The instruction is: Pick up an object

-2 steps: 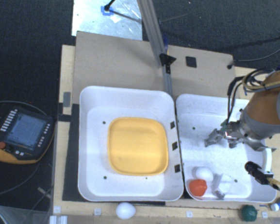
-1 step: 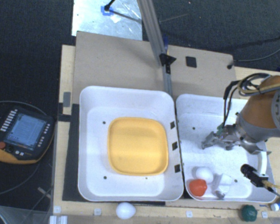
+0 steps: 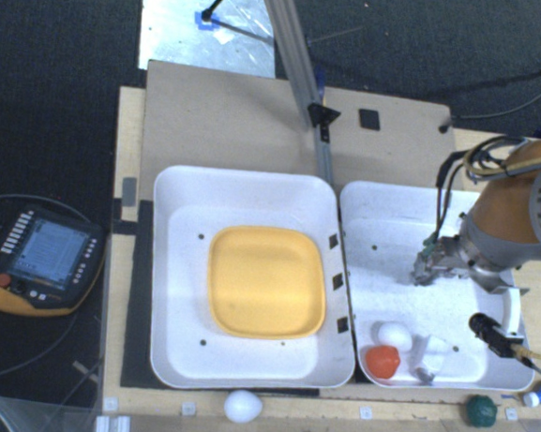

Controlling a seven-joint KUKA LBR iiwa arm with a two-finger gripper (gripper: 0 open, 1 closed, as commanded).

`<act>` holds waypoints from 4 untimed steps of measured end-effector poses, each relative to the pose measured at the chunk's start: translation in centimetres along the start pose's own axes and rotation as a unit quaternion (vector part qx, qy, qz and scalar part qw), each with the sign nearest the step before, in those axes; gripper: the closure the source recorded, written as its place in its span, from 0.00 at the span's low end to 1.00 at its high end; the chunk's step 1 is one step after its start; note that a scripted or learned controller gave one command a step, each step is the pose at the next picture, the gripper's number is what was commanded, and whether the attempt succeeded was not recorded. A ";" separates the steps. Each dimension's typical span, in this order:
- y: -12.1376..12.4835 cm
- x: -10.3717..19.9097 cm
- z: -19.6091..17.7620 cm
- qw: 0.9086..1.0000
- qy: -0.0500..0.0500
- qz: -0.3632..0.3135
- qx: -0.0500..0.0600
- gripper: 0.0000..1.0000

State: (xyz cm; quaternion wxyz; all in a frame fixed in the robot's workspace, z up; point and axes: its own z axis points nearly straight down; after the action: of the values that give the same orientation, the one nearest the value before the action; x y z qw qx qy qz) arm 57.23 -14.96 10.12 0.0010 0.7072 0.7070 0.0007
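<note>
The gripper point(image 3: 423, 268) is seen low over the right bin point(image 3: 384, 211), nothing visibly held; whether the jaws are apart cannot be told. A red object point(image 3: 383, 361) lies nearer, so a nearward shift is judged needed

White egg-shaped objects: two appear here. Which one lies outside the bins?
The white egg on the bench below the left bin lies outside. The other white egg sits inside the right bin, touching a red ball.
</note>
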 end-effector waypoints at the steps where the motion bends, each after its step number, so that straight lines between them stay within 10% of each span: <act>1: 1.0 0.1 -4.7 1.000 0.000 -0.001 -0.001 1.00; 3: 1.3 0.3 -17.1 1.000 0.000 -0.001 -0.001 1.00; 4: 1.8 5.4 -17.5 1.000 0.001 -0.002 0.001 1.00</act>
State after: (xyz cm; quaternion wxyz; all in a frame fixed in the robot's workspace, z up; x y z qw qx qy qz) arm 58.94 -9.59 27.59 0.0000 0.7059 0.7083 0.0006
